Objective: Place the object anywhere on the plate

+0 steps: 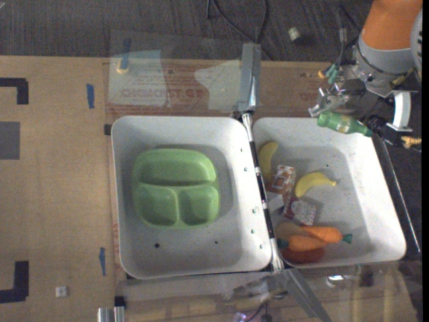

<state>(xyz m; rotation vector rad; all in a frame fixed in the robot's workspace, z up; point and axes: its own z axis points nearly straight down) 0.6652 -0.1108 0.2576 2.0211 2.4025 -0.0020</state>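
Observation:
A green three-compartment plate [175, 188] lies in the left bin [134, 129] with nothing on it. My gripper [333, 113] hangs over the far rim of the right bin [365, 200], at the top right of the view. A small green bottle [343, 123] lies sideways right under it, held between the fingers above the rim. The bottle is far right of the plate, across the divider between the bins.
The right bin holds two yellow bananas [268, 158] [315, 182], two small snack packets [282, 178] [301, 211], a carrot [325, 234] and an orange-red vegetable [305, 245]. A metal bar [249, 79] stands behind the bins' join.

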